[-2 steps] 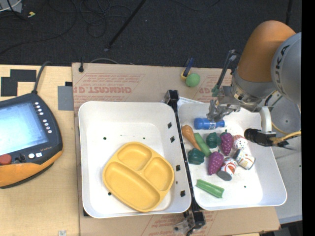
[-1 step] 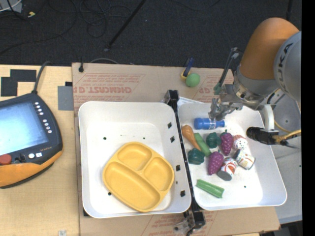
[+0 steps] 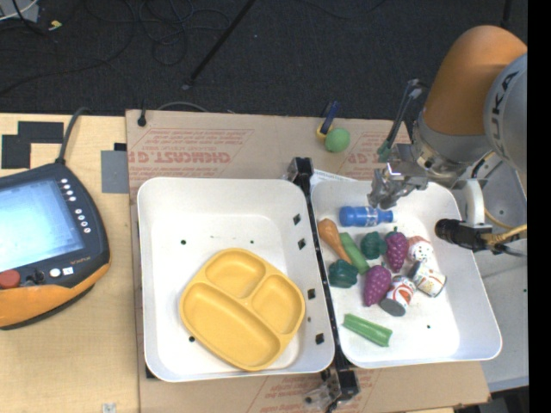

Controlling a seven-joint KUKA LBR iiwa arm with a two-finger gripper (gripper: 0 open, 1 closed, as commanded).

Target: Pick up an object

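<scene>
The gripper [image 3: 385, 189] hangs over the back edge of the right bin [image 3: 479, 318], and the nearest thing to it is the blue bottle [image 3: 365, 216], which lies on its side just in front of the tips and slightly below them in the view, apart from them as far as can be seen. The bottle's long axis runs left to right, roughly along the bin's back edge, so a grasp across its short width looks the likely choice. Whether the jaws are open or closed I cannot tell; nothing is seen between them. Further in, toward the bin's middle, lie a carrot [image 3: 329, 231], a green stick [image 3: 352, 249], two bunches of purple grapes [image 3: 385, 268], a dark green piece [image 3: 342, 273] and some small cans [image 3: 414, 282], crowded and touching one another; a green bean [image 3: 368, 329] lies alone near the front edge. The left bin [image 3: 172, 205] bears a yellow tray [image 3: 243, 306]. The arm [image 3: 469, 84] comes in from the right, its orange band above the back right corner, wrist angled down and left toward the bottle. A short descent forward would, I judge, put the bottle within reach.
</scene>
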